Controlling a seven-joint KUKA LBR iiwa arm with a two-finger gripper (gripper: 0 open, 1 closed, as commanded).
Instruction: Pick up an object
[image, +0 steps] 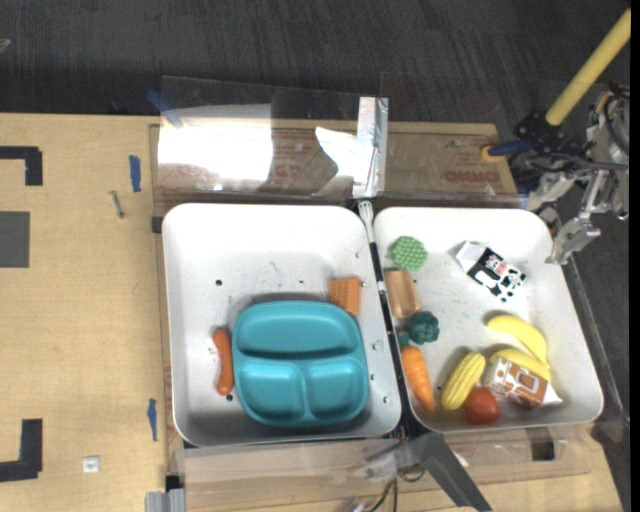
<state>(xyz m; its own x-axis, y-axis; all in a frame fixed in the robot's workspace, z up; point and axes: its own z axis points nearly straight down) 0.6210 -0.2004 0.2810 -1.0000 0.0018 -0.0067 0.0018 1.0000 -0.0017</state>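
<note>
Nine small toys for picking, all in the right bin (560, 300). Near its upper left corner, a green knobbly ball (408, 252); just below, a tan roll (401, 293) lying along the left wall. Below the roll, a dark green broccoli (423, 326), then a carrot (418, 378) pointing down toward the front wall. Beside the carrot, a yellow corn cob (463, 380), tilted, touching a red tomato (482, 406) at its lower end. Right of the cob, an orange and white carton (520, 382), with a banana (518, 335) curving just above it. Farther up, well apart from the rest, a black and white box (492, 270) lying at an angle.

Off the bin's upper right corner, the claw (572, 238), hanging outside the rim and touching none of the toys. Open or closed: cannot tell, too cluttered with metal and cables.

Next door in the left bin (200, 260), a large teal divided tray (298, 375) toward the front. At its upper right edge, an orange block (345, 294); along its left side, an orange sausage (224, 360), upright in the view. Behind both bins, a clear plastic sheet (260, 150) catching glare. At far upper right, a yellow pole (600, 60) on a slant.
</note>
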